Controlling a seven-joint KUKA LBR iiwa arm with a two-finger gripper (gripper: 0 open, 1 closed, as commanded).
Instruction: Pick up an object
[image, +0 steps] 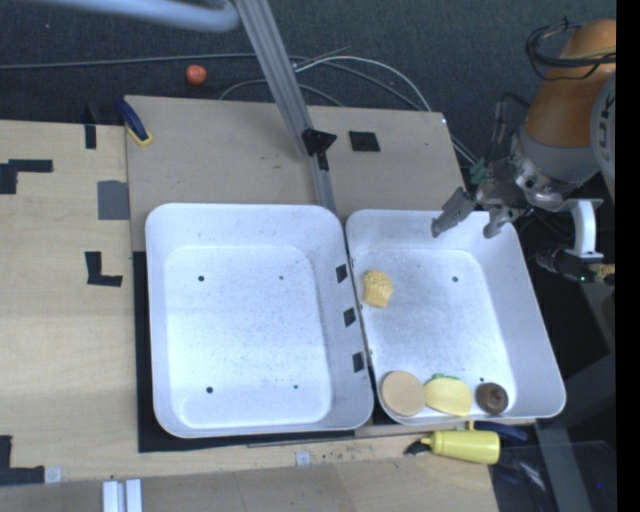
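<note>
No brand or readable writing appears on any object. On the arm's grey casing (610, 110) at the right edge, dark lettering is cut off and cannot be read.

The right bin (520, 300) holds four small things. A pale yellow corn-like piece (377, 289) lies alone near the bin's left wall, well apart from the rest; it is stubby, with its slightly longer side running roughly up and down in the view. Along the near wall sit three things in a row, close together: a round tan disc (402, 392) lying flat, a yellow lemon-like object (449, 395) with a bit of green at its top, its long axis running left to right, and a small brown round object (491, 398) at the right end. The disc and the lemon-like object touch or nearly touch.

The left bin (160, 300) stands beside it, their rims meeting in the middle.

Outside the bins, on the worktop (60, 320) just in front of the right bin, a yellow bottle (462, 445) lies on its side, its dark cap pointing left. A small orange ball (196, 73) rests on the dark floor beyond the worktop.

The tool (472, 218) hangs over the far right corner of the right bin, its two dark fingers (450, 213) spread apart with nothing between them, touching no object.
</note>
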